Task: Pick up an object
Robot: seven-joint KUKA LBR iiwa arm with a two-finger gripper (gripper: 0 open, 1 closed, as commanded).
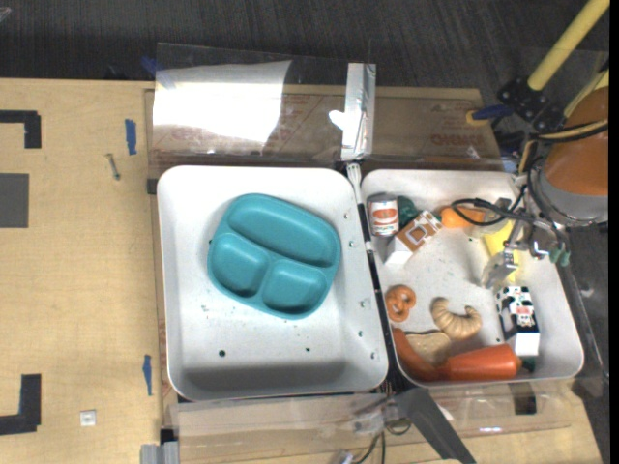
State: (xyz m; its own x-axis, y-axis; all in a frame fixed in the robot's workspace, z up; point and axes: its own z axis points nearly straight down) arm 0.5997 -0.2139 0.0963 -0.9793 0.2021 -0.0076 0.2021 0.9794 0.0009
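The right bin (571, 356) holds several small objects. Among them are a can with a red label (384, 215), a brown and white carton (419, 230), a pretzel (399, 301), a croissant (457, 319), a long red-orange piece (474, 362) and a black and white block (518, 314). An orange item (456, 217) and a yellow item (496, 239) lie at the back. My gripper (501, 264) hangs low over the right side of this bin, just above the black and white block and beside the yellow item. Nothing visibly rests in it.
The left bin (184, 336) carries a teal divided plate (275, 253). A clear plastic sheet (222, 114) stands behind the bins. The arm with its orange band (580, 167) and cables crowds the right bin's back right corner. A yellow rod (571, 32) slants at the top right.
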